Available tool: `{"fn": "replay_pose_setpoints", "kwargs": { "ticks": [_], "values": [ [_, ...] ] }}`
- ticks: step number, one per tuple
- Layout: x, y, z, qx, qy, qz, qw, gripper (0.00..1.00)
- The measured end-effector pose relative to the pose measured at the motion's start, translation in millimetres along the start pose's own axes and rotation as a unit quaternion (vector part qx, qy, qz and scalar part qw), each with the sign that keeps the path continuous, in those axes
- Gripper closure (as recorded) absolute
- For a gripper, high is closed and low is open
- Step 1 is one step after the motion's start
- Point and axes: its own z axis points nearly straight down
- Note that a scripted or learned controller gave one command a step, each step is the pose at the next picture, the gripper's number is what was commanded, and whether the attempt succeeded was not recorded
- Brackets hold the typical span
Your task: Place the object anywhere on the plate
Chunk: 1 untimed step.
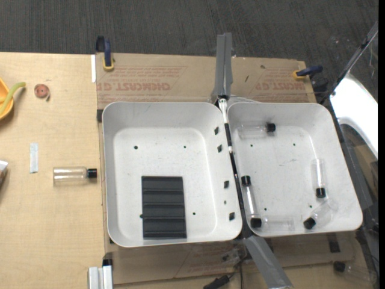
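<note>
Black ribbed plate [163, 208] in left bin [120, 161]

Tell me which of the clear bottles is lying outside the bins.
The clear bottle with a black cap on the wooden bench, left of the left bin. The other bottles lie inside the right bin.

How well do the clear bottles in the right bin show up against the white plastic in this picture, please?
In the camera view the clear bottles in the right bin nearly vanish against the white; their black caps mark them best. The dark ribbed plate in the left bin stands out sharply. Lighting is even and soft, with faint shadows along the bin walls; focus is slightly soft overall.
</note>
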Motion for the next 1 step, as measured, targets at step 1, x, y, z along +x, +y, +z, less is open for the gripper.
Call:
{"fn": "replay_pose_setpoints", "kwargs": {
  "ticks": [1],
  "values": [
    [52.7, -37.6, 22.2, 0.000, 0.000, 0.021, 0.9998, 0.00]
  ]
}}
